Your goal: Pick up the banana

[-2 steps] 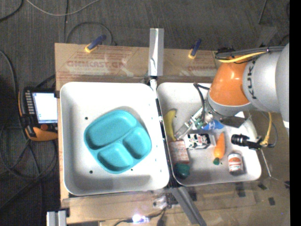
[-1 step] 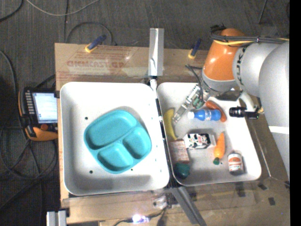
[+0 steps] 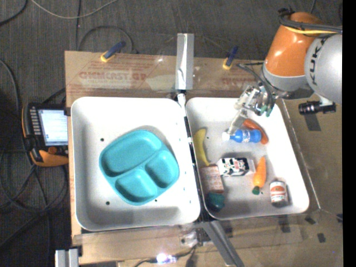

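Observation:
The yellow banana (image 3: 200, 146) lies lengthwise along the left wall of the right bin (image 3: 295, 149). My gripper (image 3: 251, 102) hangs over the upper part of the same bin, up and to the right of the banana and well apart from it. It sits just above a small blue bottle (image 3: 243, 135). I see nothing held between its tips.
The right bin also holds an orange object (image 3: 261, 131) beside the bottle, a small black-and-white carton (image 3: 234, 166), a carrot (image 3: 259, 175), a brown block (image 3: 212, 178), a dark green object (image 3: 216, 201) and a small red-labelled can (image 3: 278, 192). A teal divided plate (image 3: 140, 166) lies in the left bin (image 3: 89, 115).

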Available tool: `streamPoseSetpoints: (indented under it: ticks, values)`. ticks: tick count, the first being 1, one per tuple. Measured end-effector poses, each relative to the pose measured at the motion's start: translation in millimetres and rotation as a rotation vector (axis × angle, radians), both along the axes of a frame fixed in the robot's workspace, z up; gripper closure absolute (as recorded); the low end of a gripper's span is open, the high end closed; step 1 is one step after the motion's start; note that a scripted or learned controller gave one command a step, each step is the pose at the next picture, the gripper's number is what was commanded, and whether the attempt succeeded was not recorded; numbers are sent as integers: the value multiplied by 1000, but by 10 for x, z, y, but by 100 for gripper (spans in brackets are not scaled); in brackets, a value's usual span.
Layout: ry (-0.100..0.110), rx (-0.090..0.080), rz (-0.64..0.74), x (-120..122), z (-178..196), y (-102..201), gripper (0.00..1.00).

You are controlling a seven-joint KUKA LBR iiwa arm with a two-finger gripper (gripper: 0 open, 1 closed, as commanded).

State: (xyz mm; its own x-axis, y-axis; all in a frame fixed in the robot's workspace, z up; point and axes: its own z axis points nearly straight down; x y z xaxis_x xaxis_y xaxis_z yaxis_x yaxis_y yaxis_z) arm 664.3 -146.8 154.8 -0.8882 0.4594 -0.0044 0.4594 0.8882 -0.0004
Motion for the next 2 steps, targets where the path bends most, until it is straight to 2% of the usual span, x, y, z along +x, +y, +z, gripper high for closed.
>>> streamPoseSetpoints:
  ticks: [1, 2]
  values:
    - [5, 6, -260, -581, -503, 393, 0]
    - [-5, 2, -214, -480, -643, 298, 0]
